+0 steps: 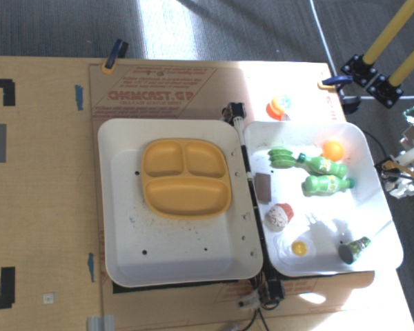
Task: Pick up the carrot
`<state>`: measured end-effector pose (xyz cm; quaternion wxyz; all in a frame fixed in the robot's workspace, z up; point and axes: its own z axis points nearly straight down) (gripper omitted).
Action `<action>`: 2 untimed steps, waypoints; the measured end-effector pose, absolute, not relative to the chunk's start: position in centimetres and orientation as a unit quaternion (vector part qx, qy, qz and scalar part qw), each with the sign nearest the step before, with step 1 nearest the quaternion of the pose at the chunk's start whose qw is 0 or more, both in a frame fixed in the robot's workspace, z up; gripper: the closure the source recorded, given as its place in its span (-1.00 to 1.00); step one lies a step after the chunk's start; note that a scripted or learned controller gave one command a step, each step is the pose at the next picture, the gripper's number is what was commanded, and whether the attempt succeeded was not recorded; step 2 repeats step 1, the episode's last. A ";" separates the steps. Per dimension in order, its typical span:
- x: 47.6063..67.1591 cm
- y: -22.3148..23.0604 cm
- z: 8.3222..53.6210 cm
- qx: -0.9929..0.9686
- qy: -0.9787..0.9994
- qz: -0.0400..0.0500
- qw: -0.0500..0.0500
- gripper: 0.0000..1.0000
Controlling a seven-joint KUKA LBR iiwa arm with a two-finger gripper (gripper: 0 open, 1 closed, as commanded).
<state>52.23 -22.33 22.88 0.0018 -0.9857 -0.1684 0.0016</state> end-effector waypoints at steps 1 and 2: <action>47.9 -22.3 21.0 -0.995 -0.102 0.002 0.002 1.00; 47.9 -22.3 21.0 -0.995 -0.102 0.002 0.002 1.00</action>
